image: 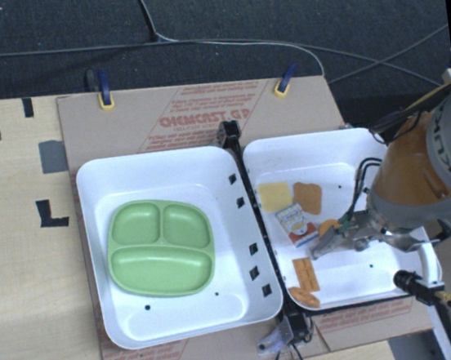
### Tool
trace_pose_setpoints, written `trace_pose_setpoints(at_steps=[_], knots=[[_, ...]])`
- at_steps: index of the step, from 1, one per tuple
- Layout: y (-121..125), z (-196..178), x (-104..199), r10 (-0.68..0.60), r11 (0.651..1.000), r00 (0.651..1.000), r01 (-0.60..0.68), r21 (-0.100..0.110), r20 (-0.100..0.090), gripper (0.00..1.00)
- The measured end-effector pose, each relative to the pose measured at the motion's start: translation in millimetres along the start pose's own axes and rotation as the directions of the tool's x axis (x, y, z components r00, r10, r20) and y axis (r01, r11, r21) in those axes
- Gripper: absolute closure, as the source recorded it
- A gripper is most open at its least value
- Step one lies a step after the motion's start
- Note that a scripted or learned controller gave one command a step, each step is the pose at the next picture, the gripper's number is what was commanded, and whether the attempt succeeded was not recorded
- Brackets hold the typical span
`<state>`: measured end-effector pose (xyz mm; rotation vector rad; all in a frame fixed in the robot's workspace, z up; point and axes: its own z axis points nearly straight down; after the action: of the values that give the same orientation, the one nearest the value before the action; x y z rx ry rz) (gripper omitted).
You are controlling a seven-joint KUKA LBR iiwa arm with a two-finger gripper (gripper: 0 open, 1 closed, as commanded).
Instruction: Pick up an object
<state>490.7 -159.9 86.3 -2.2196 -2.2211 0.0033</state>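
Inside the right bin (362,276), end effector (326,246), grip state indeterminable, hovers beside the orange piece (328,226); a centred, vertical descent seems advisable.

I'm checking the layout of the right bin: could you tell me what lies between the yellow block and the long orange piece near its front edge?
In the camera view, a small white-and-red packet lies between the yellow block and the long orange piece.

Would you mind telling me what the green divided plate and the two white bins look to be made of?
Green plate: likely moulded plastic, with a smooth satin sheen and rounded compartment ridges. White bins: probably thin formed plastic, glossy, with soft rounded corners and light glare.
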Motion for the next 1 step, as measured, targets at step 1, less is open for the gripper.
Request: trace_pose_setpoints(at_steps=[1], knots=[[0.8,-13.2,-0.1,0.000,1.000,1.000,0.000,-0.002,0.000,1.00]])
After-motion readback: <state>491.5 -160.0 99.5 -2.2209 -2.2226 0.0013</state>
